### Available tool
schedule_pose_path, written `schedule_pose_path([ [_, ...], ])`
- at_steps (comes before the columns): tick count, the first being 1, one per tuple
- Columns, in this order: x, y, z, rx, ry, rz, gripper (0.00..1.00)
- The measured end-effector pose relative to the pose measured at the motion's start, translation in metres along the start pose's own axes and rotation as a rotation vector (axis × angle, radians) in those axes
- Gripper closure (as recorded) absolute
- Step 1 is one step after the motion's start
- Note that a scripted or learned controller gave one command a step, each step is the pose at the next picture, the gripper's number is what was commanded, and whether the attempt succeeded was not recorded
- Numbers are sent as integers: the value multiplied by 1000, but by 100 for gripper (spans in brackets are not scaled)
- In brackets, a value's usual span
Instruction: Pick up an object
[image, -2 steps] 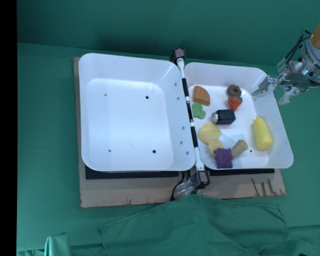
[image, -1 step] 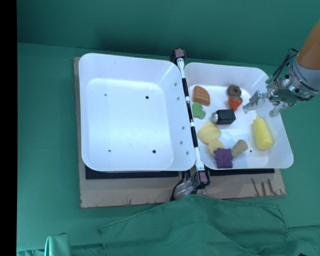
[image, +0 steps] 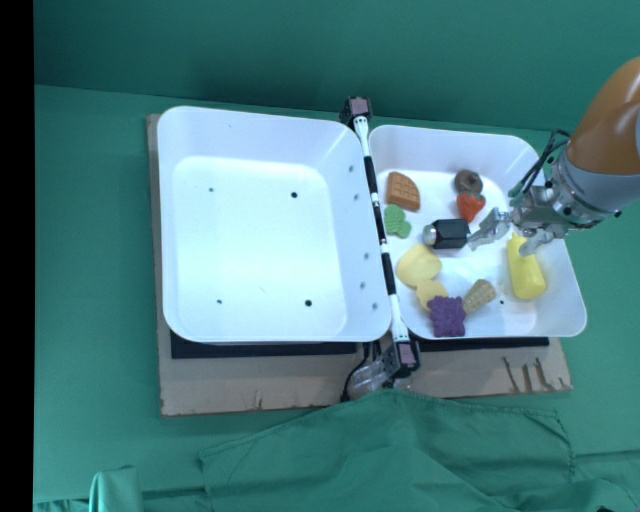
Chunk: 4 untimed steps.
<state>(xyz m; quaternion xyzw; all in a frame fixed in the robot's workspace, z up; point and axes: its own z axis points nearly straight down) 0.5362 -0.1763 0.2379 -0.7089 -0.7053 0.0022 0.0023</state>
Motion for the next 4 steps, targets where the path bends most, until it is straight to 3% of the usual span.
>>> schedule_pose_path([
  [1,2,3,37,-12,2,-6,0],
  [2,-1,4,29,-12,-2,0,100],
  [4,-4,2,-89,-15,-5,-1,100],
])
